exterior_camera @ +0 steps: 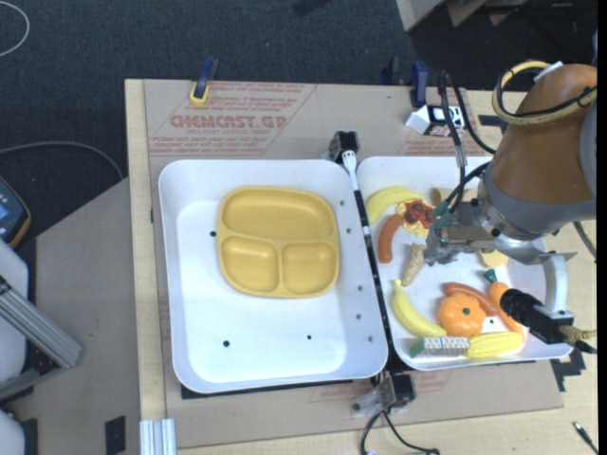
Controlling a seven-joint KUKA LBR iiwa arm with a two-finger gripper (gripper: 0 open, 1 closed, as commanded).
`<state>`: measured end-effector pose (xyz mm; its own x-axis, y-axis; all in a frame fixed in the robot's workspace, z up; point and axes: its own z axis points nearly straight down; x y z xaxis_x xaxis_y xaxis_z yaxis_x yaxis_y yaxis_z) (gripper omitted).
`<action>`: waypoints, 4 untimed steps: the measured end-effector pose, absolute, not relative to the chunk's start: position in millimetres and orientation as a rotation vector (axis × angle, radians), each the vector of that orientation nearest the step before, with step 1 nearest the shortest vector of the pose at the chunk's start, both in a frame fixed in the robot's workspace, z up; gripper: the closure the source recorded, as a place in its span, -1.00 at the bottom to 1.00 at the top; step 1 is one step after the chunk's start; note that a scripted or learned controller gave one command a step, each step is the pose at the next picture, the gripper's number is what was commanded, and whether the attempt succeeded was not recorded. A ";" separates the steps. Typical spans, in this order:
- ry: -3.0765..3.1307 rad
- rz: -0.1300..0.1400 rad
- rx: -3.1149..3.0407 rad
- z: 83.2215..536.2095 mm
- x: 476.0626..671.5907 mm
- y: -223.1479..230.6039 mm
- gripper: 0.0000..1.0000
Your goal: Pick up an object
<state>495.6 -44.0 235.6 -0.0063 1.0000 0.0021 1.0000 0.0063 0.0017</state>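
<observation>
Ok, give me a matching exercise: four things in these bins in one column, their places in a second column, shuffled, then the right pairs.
Things:
1. yellow three-compartment plastic tray
2. round orange toy fruit
3. yellow toy corn cob
4. reddish toy sausage

Places:
A. right bin, front edge
B. left bin
C. right bin, beside the divider, below a banana
D. right bin, just behind the corn

Pairs: 1-B, 2-D, 3-A, 4-C

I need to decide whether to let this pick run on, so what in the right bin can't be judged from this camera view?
- Gripper: its tip is a dark blur low among the toys, so the jaws' state and any contact are unreadable.
- Yellow plastic banana at the bin's back: its right end is covered by the gripper body.
- Right white bin: the grey and orange arm hides its far right corner.
</observation>
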 end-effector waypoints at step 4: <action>-2.218 0.002 -2.222 214.7 497.0 -51.9 1.00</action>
